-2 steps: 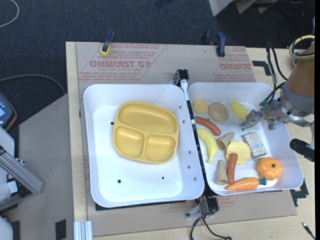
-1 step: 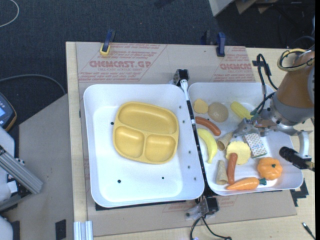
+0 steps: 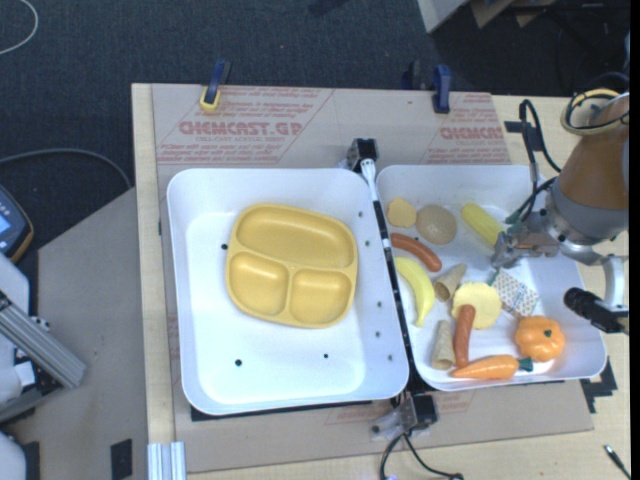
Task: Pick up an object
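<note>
At the near edge of the right bin [image 3: 590, 360], a carrot [image 3: 486, 368] is seen lying flat beside a small orange pumpkin [image 3: 540, 338], both smooth and plastic in look. Just behind them a red sausage [image 3: 463, 332], a pale round slice [image 3: 480, 303] and a curved banana [image 3: 415, 286] are crowded together, with a patterned wedge [image 3: 515, 293] close by. The tool [image 3: 512, 248] is placed low over the middle of this bin, just beyond the wedge; whether its fingers are apart or together cannot be told, and nothing is seen between them. The task is therefore judged to be at an early stage: no object is lifted, and a grasp and a lift are left to be done. Farther back, a second sausage [image 3: 415, 251], a beige potato [image 3: 436, 224] and a yellow corn cob [image 3: 481, 222] are found. In the left bin [image 3: 200, 298] a glossy yellow divided plate [image 3: 292, 265] is set. Both bins are carried on a brown surface [image 3: 160, 148] printed with red lettering.
</note>
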Controlling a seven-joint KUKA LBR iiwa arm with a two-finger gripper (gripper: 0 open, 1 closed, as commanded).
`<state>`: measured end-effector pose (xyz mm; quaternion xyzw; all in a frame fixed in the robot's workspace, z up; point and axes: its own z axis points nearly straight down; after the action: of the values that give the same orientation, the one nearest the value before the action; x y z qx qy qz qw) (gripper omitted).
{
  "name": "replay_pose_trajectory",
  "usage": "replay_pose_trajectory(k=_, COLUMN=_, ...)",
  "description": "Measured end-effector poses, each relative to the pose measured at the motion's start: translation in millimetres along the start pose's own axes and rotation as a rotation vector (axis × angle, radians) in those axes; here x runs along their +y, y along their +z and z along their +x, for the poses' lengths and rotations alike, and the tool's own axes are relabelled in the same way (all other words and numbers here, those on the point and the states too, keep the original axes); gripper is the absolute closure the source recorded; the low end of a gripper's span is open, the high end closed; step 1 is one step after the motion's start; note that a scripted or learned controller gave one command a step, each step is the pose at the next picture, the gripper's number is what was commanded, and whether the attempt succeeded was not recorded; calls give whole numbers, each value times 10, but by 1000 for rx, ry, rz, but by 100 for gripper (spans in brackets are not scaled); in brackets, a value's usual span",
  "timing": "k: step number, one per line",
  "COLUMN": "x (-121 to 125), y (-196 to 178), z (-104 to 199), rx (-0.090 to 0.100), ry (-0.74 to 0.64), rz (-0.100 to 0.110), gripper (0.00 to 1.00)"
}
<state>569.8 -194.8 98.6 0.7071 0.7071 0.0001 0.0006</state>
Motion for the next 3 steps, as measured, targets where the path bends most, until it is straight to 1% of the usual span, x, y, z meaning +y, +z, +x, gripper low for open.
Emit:
replay_pose_trajectory(k=1, x=32, y=-445, z=49, rx=-2, ry=-1, rz=-5, gripper=100)
replay_pose_trajectory(k=2, x=-7, y=-1038, z=-24, rx=-2, ry=0, rz=-4, gripper=100)
replay_pose_trajectory(k=3, x=2, y=-1275, z=-27, rx=-1, ry=-1, rz=-3, gripper=100)
